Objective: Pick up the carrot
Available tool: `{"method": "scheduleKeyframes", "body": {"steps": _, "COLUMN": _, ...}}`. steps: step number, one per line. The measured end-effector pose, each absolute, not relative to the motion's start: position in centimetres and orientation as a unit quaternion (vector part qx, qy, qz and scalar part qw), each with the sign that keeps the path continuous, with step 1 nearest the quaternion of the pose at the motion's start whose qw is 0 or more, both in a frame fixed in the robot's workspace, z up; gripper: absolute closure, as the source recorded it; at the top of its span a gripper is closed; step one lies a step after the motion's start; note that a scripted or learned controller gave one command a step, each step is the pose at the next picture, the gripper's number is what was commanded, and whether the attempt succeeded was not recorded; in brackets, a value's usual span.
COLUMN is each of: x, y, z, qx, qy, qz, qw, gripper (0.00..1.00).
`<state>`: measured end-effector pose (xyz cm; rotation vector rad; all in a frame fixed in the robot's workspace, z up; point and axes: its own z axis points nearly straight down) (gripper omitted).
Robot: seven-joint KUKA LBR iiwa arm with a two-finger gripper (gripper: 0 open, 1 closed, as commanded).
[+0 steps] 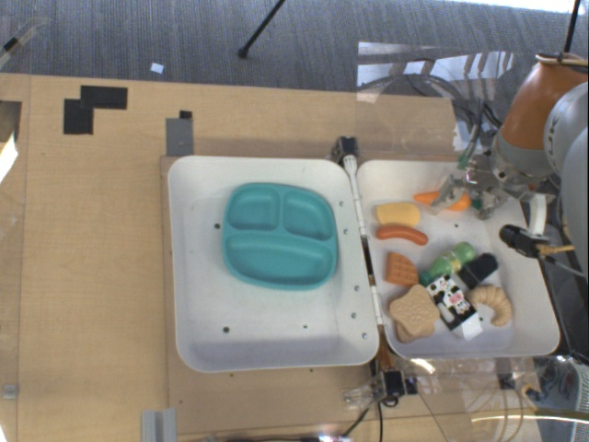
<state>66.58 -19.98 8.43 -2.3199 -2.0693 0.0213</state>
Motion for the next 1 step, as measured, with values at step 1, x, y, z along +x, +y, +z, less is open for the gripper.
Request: {"method": "scheduleKeyframes", "body": {"steps": 1, "x": 66.68, "y": -20.06, "z": 9.58, "qx": -0.745, "qy": -0.667, "qz": 0.0082, "qw": 0.013, "gripper": 1.0}}
